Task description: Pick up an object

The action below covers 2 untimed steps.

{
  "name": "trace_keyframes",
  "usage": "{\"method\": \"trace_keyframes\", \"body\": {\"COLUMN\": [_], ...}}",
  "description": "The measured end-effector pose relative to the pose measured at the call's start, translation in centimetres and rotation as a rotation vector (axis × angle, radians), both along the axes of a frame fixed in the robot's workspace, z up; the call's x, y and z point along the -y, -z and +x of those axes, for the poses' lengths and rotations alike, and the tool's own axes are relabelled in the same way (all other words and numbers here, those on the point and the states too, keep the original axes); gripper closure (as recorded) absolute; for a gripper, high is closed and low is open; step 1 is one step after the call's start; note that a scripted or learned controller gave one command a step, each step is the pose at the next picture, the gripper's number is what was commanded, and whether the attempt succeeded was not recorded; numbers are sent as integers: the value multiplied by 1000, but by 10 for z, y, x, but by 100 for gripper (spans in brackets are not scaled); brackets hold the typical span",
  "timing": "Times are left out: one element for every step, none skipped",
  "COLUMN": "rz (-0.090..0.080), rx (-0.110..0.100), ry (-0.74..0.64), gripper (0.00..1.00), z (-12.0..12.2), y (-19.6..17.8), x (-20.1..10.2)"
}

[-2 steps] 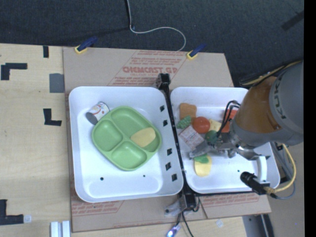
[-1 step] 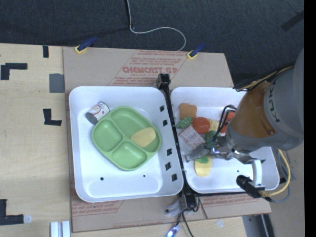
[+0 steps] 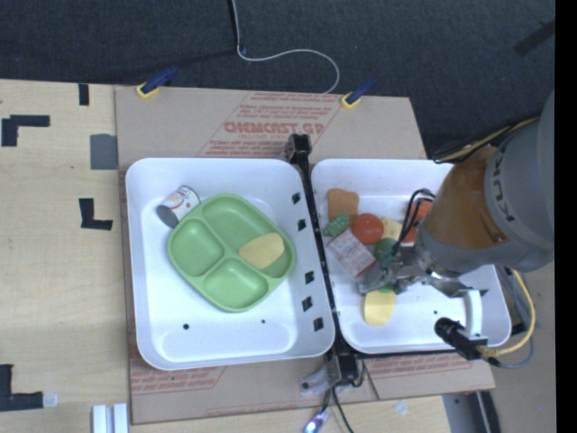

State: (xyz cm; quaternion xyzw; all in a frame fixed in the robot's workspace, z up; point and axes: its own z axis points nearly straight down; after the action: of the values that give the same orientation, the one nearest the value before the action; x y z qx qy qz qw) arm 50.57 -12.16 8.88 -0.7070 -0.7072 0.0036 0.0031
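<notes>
The right bin [image 3: 410, 336] holds a cluster of small objects: an orange-brown piece [image 3: 342, 201], a red round one [image 3: 367, 227], a green piece [image 3: 337, 226], a reddish packet [image 3: 352, 254] and a yellow block [image 3: 380, 308]. My gripper [image 3: 386, 276] reaches in from the right and hangs low over the middle of this bin, just right of the packet and above the yellow block. Its dark fingers blend with the clutter under them, and I see nothing clearly held.
In the left bin [image 3: 153, 332] lies a green divided plate [image 3: 231, 251] with a yellow piece [image 3: 262, 250] in one section. A small white and grey object [image 3: 177, 206] lies beside the plate's upper left. The arm's orange band [image 3: 464, 210] covers the right bin's right side.
</notes>
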Motion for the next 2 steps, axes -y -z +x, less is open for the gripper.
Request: {"method": "trace_keyframes", "body": {"rz": [2, 1], "rx": [7, 6], "ry": [-2, -2], "gripper": [100, 100], "z": [8, 7], "y": [-43, -84], "x": [-4, -10]}}
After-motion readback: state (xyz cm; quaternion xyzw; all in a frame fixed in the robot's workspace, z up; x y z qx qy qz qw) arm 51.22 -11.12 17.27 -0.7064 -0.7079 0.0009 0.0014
